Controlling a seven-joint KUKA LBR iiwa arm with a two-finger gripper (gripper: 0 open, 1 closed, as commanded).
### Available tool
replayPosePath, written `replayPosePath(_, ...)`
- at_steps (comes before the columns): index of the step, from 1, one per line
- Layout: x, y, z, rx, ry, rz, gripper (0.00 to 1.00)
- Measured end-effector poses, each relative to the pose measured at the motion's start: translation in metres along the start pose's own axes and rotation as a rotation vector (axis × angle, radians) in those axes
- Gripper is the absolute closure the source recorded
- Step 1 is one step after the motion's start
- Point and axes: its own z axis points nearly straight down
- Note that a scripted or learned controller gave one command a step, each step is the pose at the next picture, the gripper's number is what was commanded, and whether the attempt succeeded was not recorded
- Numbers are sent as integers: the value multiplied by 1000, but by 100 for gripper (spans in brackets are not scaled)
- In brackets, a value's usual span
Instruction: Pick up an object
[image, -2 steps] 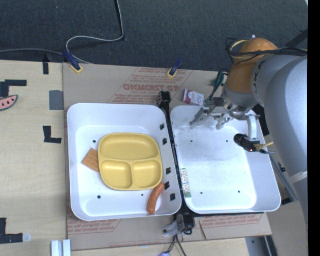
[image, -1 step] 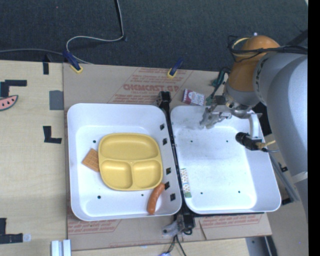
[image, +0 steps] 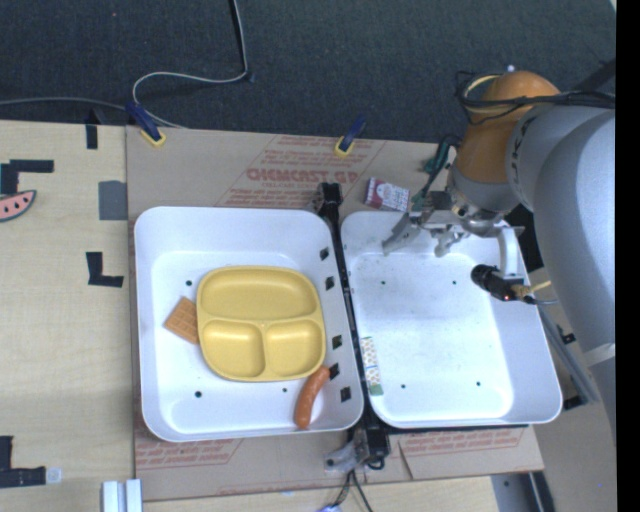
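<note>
My gripper (image: 415, 243) hangs over the far edge of the right bin (image: 455, 412), its two thin fingers spread open with nothing between them. The left bin (image: 150, 262) holds a yellow divided plate (image: 262, 322). A brown cracker-like square (image: 182, 320) is tucked at the plate's left side. An orange sausage (image: 311, 397) lies at the plate's near right corner, against the bin wall. All three objects are far to the left of the gripper.
A small red and white packet (image: 385, 193) lies on the cardboard just beyond the right bin. The grey arm with its orange band (image: 500, 120) fills the upper right. Blue and yellow clamps (image: 146, 124) hold the cardboard's far edge.
</note>
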Motion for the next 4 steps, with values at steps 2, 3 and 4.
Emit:
replayPosePath(2, 5, 6, 28, -2, 4, 0, 100)
replayPosePath(3, 5, 6, 18, -2, 4, 0, 100)
replayPosePath(4, 5, 6, 8, -2, 4, -1, 100)
